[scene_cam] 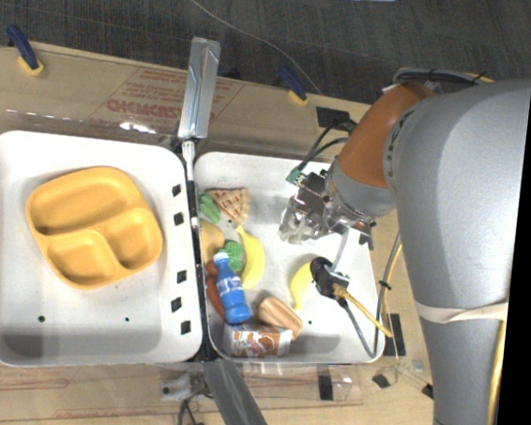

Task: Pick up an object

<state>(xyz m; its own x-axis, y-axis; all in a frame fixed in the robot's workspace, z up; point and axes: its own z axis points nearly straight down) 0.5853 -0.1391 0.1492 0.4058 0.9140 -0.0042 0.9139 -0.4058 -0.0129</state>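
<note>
My gripper (pixel 298 227) hangs over the bare upper middle of the right bin (pixel 279 175), pointing down at its white floor. To its left lie a tan waffle-patterned wedge (pixel 232 200) and a green piece (pixel 211 207). Below those are a yellow banana (pixel 252 257), a blue bottle (pixel 232 289), a tan bun-like piece (pixel 279 313) and a small carton (pixel 257 341). A yellow piece (pixel 299 287) lies just below the gripper. Nothing shows held in the gripper.
The left bin (pixel 9 321) holds a yellow divided plate (pixel 94 226). A ridge with black clips (pixel 180 273) separates the bins. A black plug with a yellow cable (pixel 333 285) hangs from the wrist over the right bin. The grey arm (pixel 458 180) covers the bin's right side.
</note>
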